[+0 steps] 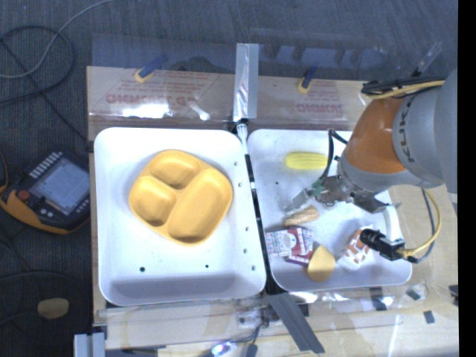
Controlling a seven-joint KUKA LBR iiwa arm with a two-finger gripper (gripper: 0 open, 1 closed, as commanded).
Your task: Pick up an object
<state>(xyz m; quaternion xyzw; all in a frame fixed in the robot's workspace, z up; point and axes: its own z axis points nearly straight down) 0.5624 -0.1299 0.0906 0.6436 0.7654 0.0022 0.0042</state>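
Over the right bin (275,147), toward its middle: gripper (320,190), low above the white floor, at the end of the grey arm (420,132) with its orange band (375,143), reaching in from the right. Cannot tell whether spread wide or closed. Just to the near-left of the gripper, a tan roll-shaped piece (301,216), very close, contact unclear. Farther back, by the far wall, a yellow corn cob (305,160), lying crosswise. Toward the near wall, a red and white packet (288,244), print too small to read; touching its right corner, a yellow wedge (321,264); right of that, a small white and red carton (354,251), markings likewise illegible. Filling much of the left bin (111,274): a yellow three-compartment tray (181,195), set nearer the far wall. Beyond both bins, on the far side, flat cardboard (149,95) under clear film, with reddish lettering, seemingly mirrored, unreadable. On the grey arm casing, dark capital letters, cut off at the curve, not fully legible. Off the bench to the left, on dark carpet, an orange-edged handheld unit (56,192) with a grey screen.
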